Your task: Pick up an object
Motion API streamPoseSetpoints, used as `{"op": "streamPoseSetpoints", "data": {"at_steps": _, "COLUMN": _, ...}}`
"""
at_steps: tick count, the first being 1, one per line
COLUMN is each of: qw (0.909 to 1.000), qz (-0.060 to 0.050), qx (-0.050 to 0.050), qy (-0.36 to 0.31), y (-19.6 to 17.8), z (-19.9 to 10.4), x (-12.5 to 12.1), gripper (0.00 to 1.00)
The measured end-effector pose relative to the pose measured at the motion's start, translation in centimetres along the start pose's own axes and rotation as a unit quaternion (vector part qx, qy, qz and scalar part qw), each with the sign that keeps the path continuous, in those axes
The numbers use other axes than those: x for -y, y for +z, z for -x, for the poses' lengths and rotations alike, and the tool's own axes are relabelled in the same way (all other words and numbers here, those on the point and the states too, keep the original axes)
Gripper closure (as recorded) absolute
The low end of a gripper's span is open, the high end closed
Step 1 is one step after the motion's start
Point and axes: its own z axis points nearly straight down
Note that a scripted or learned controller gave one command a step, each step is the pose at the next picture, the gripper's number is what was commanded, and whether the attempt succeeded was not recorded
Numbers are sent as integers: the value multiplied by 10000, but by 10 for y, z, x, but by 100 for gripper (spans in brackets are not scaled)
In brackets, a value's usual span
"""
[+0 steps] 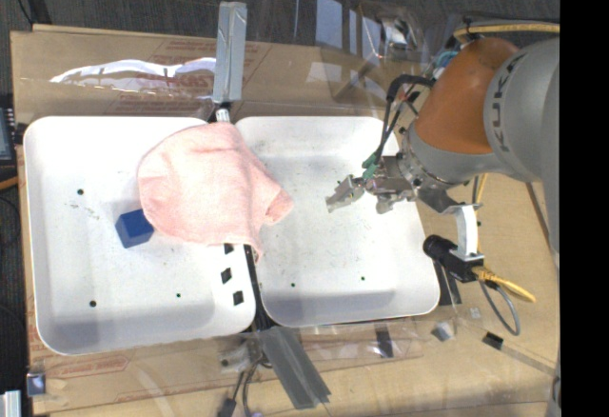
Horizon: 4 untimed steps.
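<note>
A pink cloth (211,182) lies crumpled in the left bin (57,244), and its right edge drapes over the divider into the right bin (324,291). A small blue block (134,228) sits on the left bin's floor, just left of the cloth and touching its edge. My gripper (354,190) hangs over the middle of the right bin, pointing left toward the cloth and a short gap away from it. I see nothing held in it.
The grey arm with its orange band (461,110) reaches in over the right bin's right rim. A grey bar (229,58) stands behind the bins at the divider. Cardboard and tape surround the bins.
</note>
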Motion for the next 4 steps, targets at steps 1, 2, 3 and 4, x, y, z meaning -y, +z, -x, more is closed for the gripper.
{"op": "streamPoseSetpoints", "data": {"at_steps": 1, "qw": 9887, "qz": -6, "qx": 0, "qy": -1499, "y": 103, "z": -59, "x": -43, "gripper": 0}}
{"op": "streamPoseSetpoints", "data": {"at_steps": 2, "qw": 9707, "qz": 28, "qx": 19, "qy": -2404, "y": 83, "z": -36, "x": -109, "gripper": 0}}
{"op": "streamPoseSetpoints", "data": {"at_steps": 3, "qw": 9414, "qz": 25, "qx": 18, "qy": -3372, "y": 109, "z": -60, "x": -92, "gripper": 0}}
{"op": "streamPoseSetpoints", "data": {"at_steps": 4, "qw": 8467, "qz": 9, "qx": 14, "qy": -5321, "y": 110, "z": -65, "x": -84, "gripper": 0}}
